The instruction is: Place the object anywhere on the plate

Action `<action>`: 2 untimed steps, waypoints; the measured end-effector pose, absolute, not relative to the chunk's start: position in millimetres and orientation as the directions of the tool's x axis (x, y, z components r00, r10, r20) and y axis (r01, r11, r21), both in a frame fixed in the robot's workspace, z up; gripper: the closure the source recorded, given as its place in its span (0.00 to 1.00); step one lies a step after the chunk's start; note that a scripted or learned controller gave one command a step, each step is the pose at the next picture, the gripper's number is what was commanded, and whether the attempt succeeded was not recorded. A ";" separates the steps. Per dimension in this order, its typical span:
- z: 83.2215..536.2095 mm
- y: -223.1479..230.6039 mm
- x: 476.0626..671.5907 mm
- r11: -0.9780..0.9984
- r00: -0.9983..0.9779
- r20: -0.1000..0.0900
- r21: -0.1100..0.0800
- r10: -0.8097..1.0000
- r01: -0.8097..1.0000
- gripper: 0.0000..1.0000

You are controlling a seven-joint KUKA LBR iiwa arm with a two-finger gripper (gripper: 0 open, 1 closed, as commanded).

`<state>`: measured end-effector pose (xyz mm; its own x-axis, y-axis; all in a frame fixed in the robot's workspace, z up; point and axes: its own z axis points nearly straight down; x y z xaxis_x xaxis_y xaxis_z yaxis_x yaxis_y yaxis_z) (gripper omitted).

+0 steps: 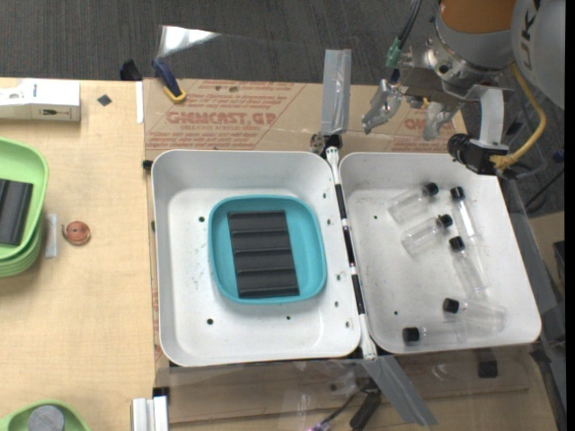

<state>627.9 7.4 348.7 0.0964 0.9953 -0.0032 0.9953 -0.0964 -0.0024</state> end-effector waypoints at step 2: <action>434.6 -41.6 659.4 -0.232 0.232 -0.003 -0.003 0.973 0.973 0.00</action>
